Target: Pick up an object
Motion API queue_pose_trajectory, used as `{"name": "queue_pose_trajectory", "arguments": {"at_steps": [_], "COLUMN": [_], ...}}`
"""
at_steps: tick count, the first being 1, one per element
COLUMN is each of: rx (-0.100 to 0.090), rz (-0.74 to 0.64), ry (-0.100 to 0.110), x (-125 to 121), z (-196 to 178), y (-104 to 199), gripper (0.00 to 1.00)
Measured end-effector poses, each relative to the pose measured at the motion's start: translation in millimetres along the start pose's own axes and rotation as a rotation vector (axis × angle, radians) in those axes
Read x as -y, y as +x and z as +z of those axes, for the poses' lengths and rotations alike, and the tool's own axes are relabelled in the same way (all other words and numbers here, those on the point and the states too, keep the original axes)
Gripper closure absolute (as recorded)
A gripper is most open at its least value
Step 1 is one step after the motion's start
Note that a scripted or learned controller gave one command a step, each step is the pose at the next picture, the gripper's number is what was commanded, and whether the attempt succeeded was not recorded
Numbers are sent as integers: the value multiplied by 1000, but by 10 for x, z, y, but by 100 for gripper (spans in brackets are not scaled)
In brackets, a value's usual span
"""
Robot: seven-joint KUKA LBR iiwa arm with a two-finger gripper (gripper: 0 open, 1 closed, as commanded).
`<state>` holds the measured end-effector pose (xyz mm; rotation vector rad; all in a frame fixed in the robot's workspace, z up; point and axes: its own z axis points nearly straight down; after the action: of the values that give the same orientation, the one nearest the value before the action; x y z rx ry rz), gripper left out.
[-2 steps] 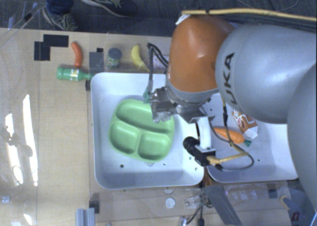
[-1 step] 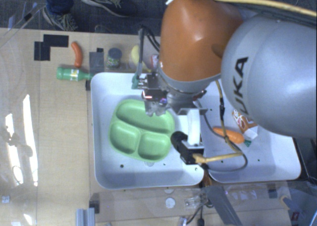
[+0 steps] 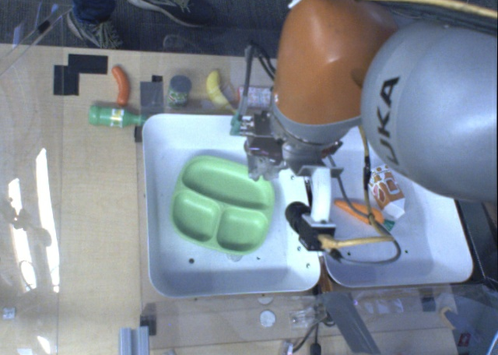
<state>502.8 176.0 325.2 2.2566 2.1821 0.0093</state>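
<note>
Looming biggest over the bench: the grey arm [image 3: 436,104] with its orange band, reaching in and hanging above the seam between the two white bins. Next down in size, the left bin [image 3: 156,213], and lying flat in its middle a green divided tray [image 3: 223,204], three compartments, open side up. Just over the tray's upper right corner, the gripper [image 3: 261,160], poised low at the rim. Open or closed? Cannot tell from this angle, wrist housing in the way. Nothing visible between it and the tray to call a hold.

Judging the tray: moulded plastic, likely light, stiff, and slick on its glossy face. Best bite probably on the thin raised rim or a divider wall, not the broad curved floor.

Smaller stuff right of the tray: an orange carrot-like piece [image 3: 354,209] and a printed packet [image 3: 387,190]. Above the tray, outside the bin: a green bottle [image 3: 113,117], a small can [image 3: 180,89], a banana [image 3: 215,87].
</note>
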Motion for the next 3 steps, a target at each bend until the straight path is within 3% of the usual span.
{"name": "queue_pose_trajectory", "arguments": {"at_steps": [1, 2, 3], "rx": [1, -1, -3], "rz": [-206, 22, 16], "ry": [3, 0, -5], "x": [-133, 135, 119], "z": [488, 170, 59], "y": [-37, 188, 201], "gripper": [100, 100, 100]}}
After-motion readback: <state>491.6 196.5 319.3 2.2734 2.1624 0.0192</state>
